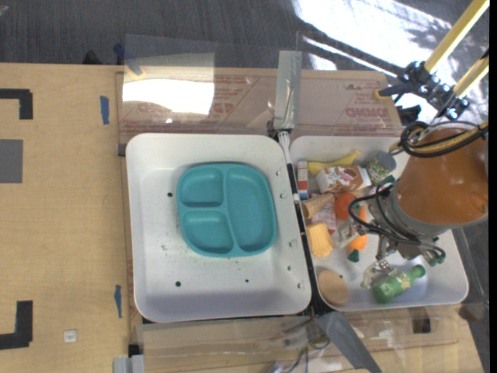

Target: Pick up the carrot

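Carrot (356,242): a small orange piece with a green end, lying on the floor of the right bin (453,286), just to the left of the pincer (382,268) and slightly farther from the camera; whether the two touch cannot be told.
Carrot axis: the piece looks short and partly covered by the arm's cabling; it seems to run on a slant, green end toward the lower left, but this is hard to read.
Pincer: low over the right bin, at the end of the grey arm with its orange band (443,181); the finger parts are tangled with dark cables in the view, so how far apart they stand, and whether anything sits between them, cannot be told.
Beside the pincer: a green bottle (396,284) lies just below and to its right; a round tan item (333,286) lies to its left, nearer the camera.
Beyond the pincer: a heap of toy foods, including a yellow banana (342,161), a cone (318,206) and a yellow block (320,239), along the bin's left side.
Far left of the pincer: the left bin (147,231) holding a teal divided plate (227,208).
Worktop (54,208): pale wood-coloured board with black corner marks and blue tape pieces; clear panels stand behind the bins.
Room: dark grey floor (194,10) with a bright patch of light at upper right.
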You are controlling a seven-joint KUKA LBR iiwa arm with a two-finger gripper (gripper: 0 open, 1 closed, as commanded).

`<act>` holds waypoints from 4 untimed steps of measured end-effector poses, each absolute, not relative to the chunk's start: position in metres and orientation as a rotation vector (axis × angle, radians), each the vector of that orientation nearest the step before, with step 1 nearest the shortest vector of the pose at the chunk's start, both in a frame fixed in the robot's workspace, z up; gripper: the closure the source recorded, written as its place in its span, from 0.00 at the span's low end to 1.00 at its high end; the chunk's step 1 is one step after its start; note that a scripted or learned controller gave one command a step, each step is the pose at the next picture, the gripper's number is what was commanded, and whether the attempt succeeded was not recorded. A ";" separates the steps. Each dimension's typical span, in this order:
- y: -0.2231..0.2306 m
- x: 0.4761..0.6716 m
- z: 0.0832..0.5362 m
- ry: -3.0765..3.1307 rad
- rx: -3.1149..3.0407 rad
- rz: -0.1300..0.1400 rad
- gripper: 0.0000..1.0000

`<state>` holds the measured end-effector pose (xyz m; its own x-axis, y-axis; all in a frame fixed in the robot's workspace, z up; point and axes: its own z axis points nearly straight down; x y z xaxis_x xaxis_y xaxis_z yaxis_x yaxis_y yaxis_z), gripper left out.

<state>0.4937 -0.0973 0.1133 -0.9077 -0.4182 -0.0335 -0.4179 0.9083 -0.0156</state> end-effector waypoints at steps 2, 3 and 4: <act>-0.094 0.525 0.104 3.044 -0.662 -0.010 1.00; -0.094 0.524 0.103 3.046 -0.663 -0.009 0.00; -0.093 0.526 0.114 3.038 -0.663 -0.011 1.00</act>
